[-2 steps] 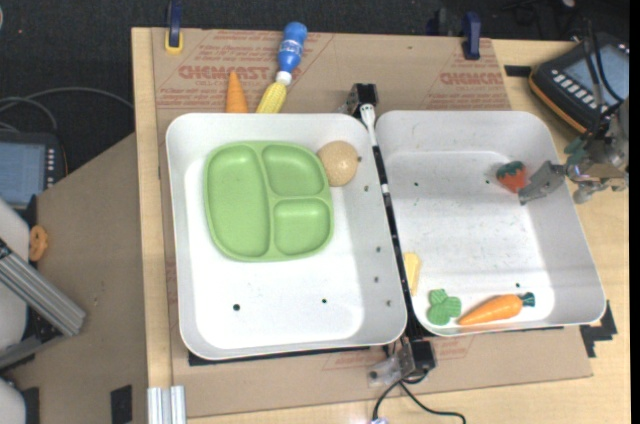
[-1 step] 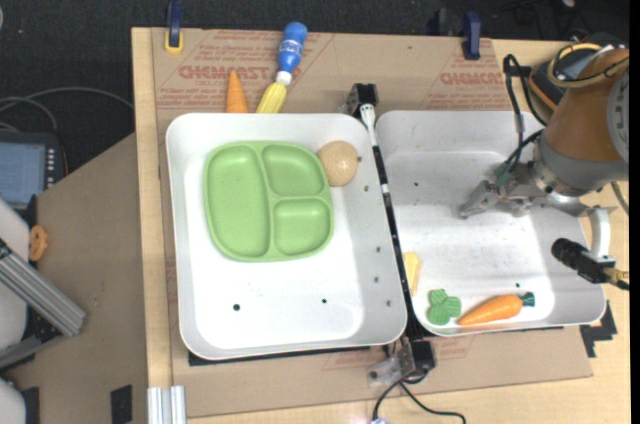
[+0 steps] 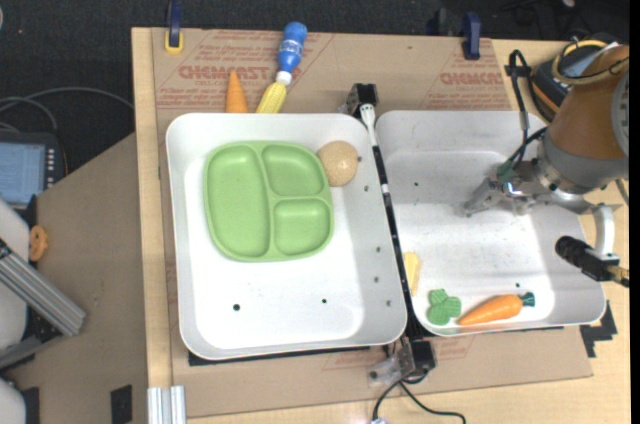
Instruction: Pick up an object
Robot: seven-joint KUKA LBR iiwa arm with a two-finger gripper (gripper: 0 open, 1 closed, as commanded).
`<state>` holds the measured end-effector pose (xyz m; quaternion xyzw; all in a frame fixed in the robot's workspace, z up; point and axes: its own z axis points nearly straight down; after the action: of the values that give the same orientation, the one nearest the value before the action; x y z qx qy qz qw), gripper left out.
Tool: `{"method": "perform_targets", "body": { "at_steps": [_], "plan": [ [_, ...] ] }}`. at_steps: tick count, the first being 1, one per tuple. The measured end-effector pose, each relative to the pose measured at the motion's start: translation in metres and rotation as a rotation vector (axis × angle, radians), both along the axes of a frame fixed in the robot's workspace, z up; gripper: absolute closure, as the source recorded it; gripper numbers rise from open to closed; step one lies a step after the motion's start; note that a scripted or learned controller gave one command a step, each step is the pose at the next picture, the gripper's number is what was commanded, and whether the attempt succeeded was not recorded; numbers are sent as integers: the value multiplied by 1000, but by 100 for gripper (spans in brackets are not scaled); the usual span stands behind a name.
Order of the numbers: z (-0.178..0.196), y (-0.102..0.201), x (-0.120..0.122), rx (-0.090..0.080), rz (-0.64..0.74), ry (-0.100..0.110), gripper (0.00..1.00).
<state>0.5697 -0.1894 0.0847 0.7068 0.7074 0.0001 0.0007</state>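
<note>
My gripper [image 3: 486, 196] is low in the right bin [image 3: 450, 137], near its middle, over bare white floor. A toy carrot [image 3: 492, 309] lies by the bin's front edge, well in front of the gripper. A green leafy toy [image 3: 442, 307] sits just left of the carrot. A small yellow piece [image 3: 411, 270] rests against the bin's left wall. In the left bin [image 3: 200, 292] a green divided plate [image 3: 268, 200] lies flat, with a beige ball [image 3: 338, 161] touching its far right corner. Nothing is seen held by the gripper.
Behind the left bin, on the cardboard, lie an orange cone [image 3: 235, 94], a yellow piece [image 3: 272, 97] and a blue-and-white bottle [image 3: 291, 47]. Black clamps [image 3: 362, 98] join the bins at the centre. A black cable [image 3: 520, 102] runs along the arm at the right.
</note>
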Motion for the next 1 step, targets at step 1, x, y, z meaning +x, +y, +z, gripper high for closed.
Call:
{"method": "perform_targets", "body": {
  "at_steps": [1],
  "plan": [
    [0, -29, 69, 12, 4, 2, 0]
  ]
}}
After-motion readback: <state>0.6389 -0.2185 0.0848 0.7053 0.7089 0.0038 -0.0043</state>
